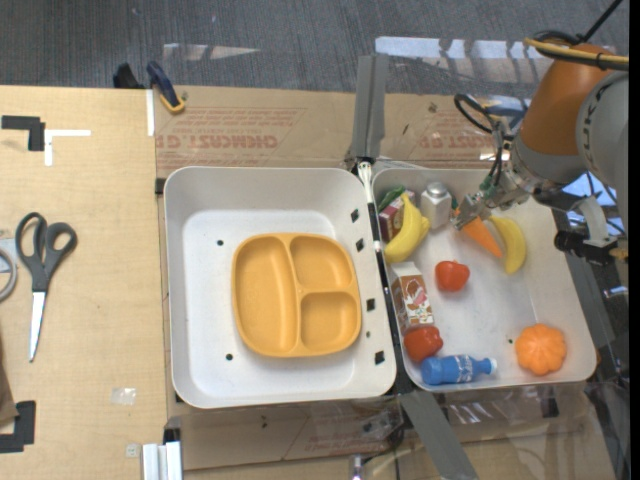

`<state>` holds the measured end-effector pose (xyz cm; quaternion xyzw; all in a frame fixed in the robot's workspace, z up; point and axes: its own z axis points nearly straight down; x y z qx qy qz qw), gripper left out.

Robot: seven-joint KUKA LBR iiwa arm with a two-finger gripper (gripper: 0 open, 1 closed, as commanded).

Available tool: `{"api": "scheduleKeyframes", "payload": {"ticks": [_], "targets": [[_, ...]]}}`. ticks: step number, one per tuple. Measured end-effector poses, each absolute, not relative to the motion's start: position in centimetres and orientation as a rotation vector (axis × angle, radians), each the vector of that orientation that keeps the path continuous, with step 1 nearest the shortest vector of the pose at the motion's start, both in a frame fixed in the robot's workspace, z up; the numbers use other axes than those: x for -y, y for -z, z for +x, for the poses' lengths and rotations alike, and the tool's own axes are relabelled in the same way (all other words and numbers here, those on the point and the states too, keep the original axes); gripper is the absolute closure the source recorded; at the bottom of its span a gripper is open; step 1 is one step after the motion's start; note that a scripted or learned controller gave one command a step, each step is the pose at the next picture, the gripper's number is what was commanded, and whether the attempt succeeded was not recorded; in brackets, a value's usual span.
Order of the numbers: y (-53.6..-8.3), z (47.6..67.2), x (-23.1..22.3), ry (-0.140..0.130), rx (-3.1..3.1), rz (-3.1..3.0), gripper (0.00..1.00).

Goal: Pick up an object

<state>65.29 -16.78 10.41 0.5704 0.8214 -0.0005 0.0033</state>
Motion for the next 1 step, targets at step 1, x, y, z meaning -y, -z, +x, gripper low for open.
{"api": "scheduleKeyframes", "payload": {"ticks": [1], "targets": [[-22.64, 65.96, 11.54, 0.0, -2.548, 1.834, 1.0]]}}
